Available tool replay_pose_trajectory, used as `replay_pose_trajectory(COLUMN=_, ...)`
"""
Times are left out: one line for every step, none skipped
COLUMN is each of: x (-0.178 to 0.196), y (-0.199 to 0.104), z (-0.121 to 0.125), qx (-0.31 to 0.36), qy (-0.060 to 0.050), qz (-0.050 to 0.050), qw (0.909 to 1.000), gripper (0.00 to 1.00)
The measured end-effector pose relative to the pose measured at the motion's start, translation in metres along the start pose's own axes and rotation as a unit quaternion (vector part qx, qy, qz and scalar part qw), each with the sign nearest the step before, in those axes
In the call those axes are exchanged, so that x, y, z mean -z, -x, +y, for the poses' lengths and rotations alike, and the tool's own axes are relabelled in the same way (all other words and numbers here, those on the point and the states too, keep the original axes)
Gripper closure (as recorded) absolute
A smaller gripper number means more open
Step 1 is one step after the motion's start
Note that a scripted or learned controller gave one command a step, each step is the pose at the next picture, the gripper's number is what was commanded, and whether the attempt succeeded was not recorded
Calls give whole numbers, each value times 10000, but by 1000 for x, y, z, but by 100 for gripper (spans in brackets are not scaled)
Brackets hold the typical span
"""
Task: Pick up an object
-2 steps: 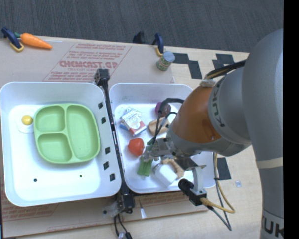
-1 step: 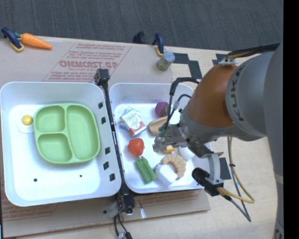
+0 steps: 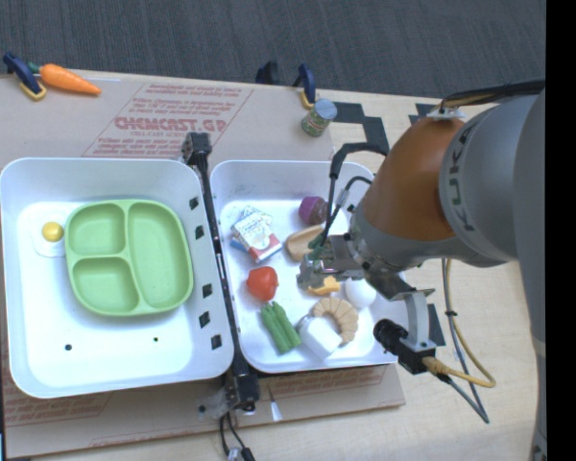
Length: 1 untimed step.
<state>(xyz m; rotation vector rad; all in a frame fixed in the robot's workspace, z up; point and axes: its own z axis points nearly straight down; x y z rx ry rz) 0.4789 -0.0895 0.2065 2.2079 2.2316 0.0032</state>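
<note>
The right bin (image 3: 269, 173) holds several toy foods: a white and red carton (image 3: 253, 231), a red tomato (image 3: 262, 282), green beans (image 3: 279, 327), a croissant (image 3: 336, 316), a white block (image 3: 317, 337), a purple piece (image 3: 312, 208) and a tan bread piece (image 3: 302, 243). My gripper (image 3: 319, 275) reaches down into this bin from the right, just right of the tomato and above the croissant. A small yellow-orange piece (image 3: 326, 284) lies right at its tips. I cannot make out what is between them.
The left bin (image 3: 19, 334) bears a green divided tray (image 3: 130, 255) and a small yellow piece (image 3: 52, 230). On the cardboard behind lie a toy carrot (image 3: 69, 81) and a small can (image 3: 317, 117). The arm's orange band (image 3: 422, 185) overhangs the right bin's right side.
</note>
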Motion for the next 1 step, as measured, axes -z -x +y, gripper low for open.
replay_pose_trajectory(x=10, y=0, z=2, qx=25, qy=14, qz=-2, qw=10000, gripper=100)
